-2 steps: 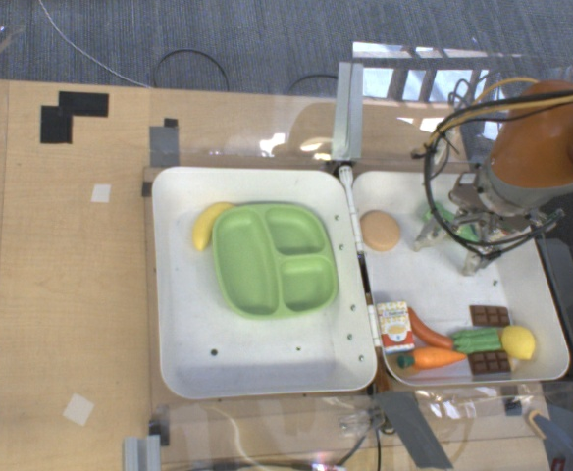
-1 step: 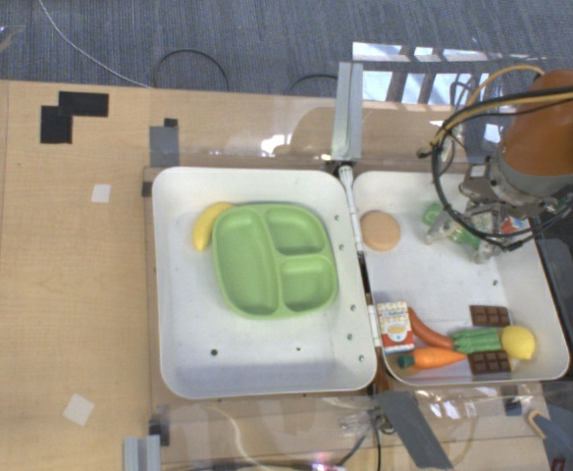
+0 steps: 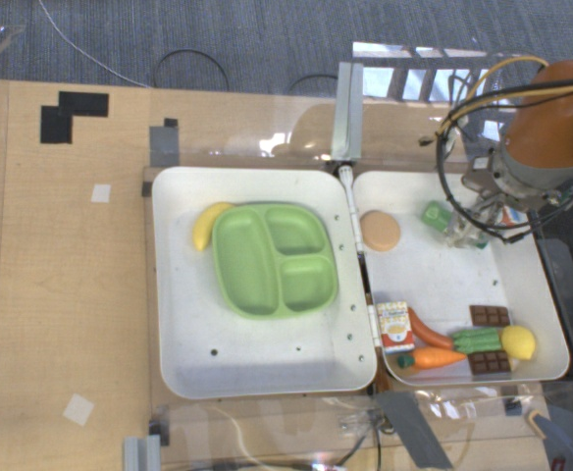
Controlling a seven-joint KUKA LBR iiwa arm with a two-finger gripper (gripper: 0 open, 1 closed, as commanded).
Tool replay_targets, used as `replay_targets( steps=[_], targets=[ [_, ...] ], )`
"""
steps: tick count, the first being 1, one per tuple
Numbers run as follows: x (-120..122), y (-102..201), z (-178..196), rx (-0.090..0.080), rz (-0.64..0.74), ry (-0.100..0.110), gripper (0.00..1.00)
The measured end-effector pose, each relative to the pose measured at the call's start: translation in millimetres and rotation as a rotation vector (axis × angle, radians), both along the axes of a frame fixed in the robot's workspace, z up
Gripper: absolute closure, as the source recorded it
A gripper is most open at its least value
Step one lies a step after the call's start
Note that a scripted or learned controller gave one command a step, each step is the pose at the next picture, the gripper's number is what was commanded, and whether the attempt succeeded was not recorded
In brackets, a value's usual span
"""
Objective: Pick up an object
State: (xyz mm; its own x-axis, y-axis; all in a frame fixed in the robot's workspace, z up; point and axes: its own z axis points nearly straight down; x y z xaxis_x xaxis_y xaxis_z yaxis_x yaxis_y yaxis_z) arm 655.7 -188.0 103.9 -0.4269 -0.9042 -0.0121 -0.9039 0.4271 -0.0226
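Observation:
My gripper [image 3: 466, 230] hangs low over the back of the right bin [image 3: 463, 273], under the orange-banded wrist [image 3: 551, 116]. A small green object [image 3: 436, 215] lies just to its left, touching or nearly touching it. A round tan bun [image 3: 380, 230] sits further left, near the bin's divider. Along the front of that bin lie a small carton [image 3: 394, 324], two carrots [image 3: 429, 346], a green vegetable [image 3: 477, 340], a yellow lemon [image 3: 518, 342] and two brown chocolate bars [image 3: 490, 316].
The left bin [image 3: 183, 351] holds a green divided plate [image 3: 272, 259] with a banana [image 3: 206, 224] at its back left edge. Black cables [image 3: 458, 135] loop around the wrist. A metal bracket [image 3: 346, 111] stands behind the bins.

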Motion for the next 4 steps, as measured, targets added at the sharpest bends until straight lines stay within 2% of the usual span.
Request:
replay_targets(
  steps=[1, 2, 3, 4],
  targets=[
    [17, -18, 90, -0.009, 0.332, 0.009, 1.00],
    [16, -16, 87, -0.006, 0.333, 0.014, 0.00],
    [14, -14, -15, -0.004, 0.265, 0.012, 0.00],
    [17, 12, -15, -0.004, 0.269, 0.013, 0.00]
  ],
)
